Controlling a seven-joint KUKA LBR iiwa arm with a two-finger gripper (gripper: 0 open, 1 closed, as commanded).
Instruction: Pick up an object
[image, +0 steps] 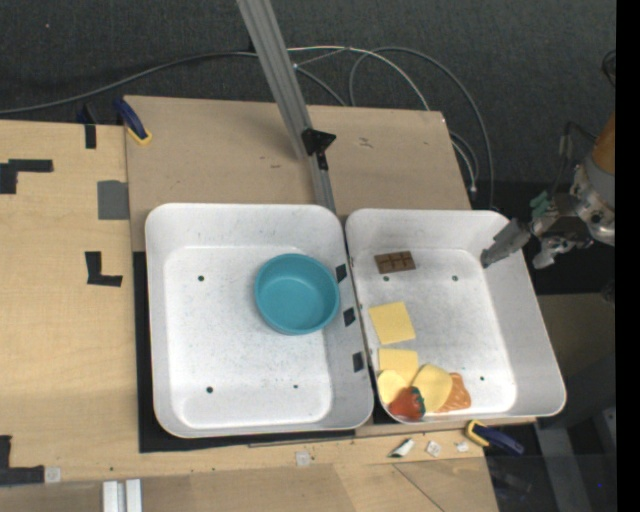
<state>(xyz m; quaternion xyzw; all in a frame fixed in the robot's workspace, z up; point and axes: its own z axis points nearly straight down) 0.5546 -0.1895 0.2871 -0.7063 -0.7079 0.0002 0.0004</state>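
Objects for picking — brown chocolate piece (394, 263), yellow cheese slice (392, 323), heaped play food (424, 390) — all in right bin (520, 320), left of and below hand (528, 240) parked outside bin's far right rim, likely pre-approach, nothing held, spread indeterminable.

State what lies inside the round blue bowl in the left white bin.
The round blue bowl shows only its own blue inner surface; nothing sits in it. The patch of the left white bin beneath the bowl is covered.

Two white bins (240, 222), one blue bowl (295, 292), one brown bar (394, 262), three yellow slices (392, 323).
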